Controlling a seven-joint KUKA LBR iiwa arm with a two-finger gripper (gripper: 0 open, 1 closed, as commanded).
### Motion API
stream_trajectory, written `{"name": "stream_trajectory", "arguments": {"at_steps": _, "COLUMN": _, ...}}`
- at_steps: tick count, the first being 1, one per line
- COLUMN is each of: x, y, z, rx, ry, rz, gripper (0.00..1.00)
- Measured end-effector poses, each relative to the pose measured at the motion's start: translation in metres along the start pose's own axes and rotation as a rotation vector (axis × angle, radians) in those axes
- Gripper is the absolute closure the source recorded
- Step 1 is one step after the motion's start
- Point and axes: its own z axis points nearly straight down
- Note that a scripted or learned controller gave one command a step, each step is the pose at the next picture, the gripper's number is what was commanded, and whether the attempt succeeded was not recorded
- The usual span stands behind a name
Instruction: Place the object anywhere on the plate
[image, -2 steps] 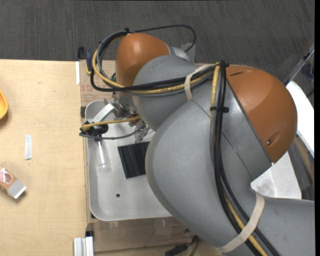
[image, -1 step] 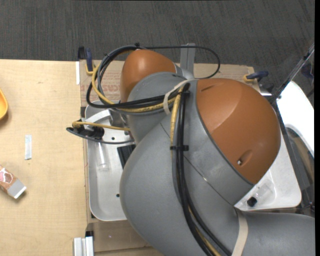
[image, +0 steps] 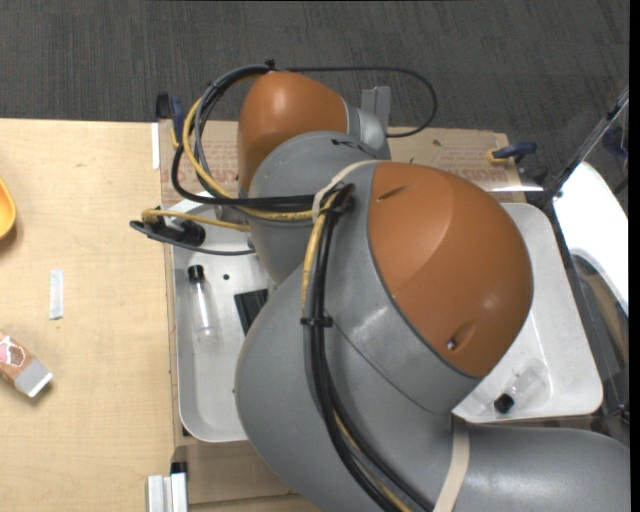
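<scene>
The arm (image: 400, 300) pretty much hogs the shot, so can't tell about the claw. A clear tube (image: 202, 305) lies in the left bin (image: 200, 400), near the tabletop (image: 90, 200).

The light wooden bench (image: 85, 240) fills the left of the scene. On it, a small pale strip (image: 56, 295) lies near the left edge, a wrapped stick with a grey end (image: 20, 366) sits nearer, and part of an orange thing (image: 5, 208) shows at the far left. A white bin (image: 195, 410) rests just right of the wood, with a second white bin (image: 570, 300) farther right.
</scene>
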Motion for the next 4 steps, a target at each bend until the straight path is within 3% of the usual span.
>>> {"name": "stream_trajectory", "arguments": {"at_steps": 1, "x": -0.006, "y": 0.076, "z": 0.001, "rx": -0.003, "ry": -0.005, "rz": -0.055, "gripper": 0.00}}
{"name": "stream_trajectory", "arguments": {"at_steps": 2, "x": -0.013, "y": -0.004, "z": 0.000, "rx": 0.000, "ry": -0.001, "rz": 0.010, "gripper": 0.00}}
{"name": "stream_trajectory", "arguments": {"at_steps": 3, "x": 0.005, "y": 0.021, "z": 0.000, "rx": 0.000, "ry": 0.000, "rz": 0.012, "gripper": 0.00}}
{"name": "stream_trajectory", "arguments": {"at_steps": 4, "x": 0.004, "y": 0.040, "z": -0.072, "rx": -0.002, "ry": -0.001, "rz": 0.013, "gripper": 0.00}}
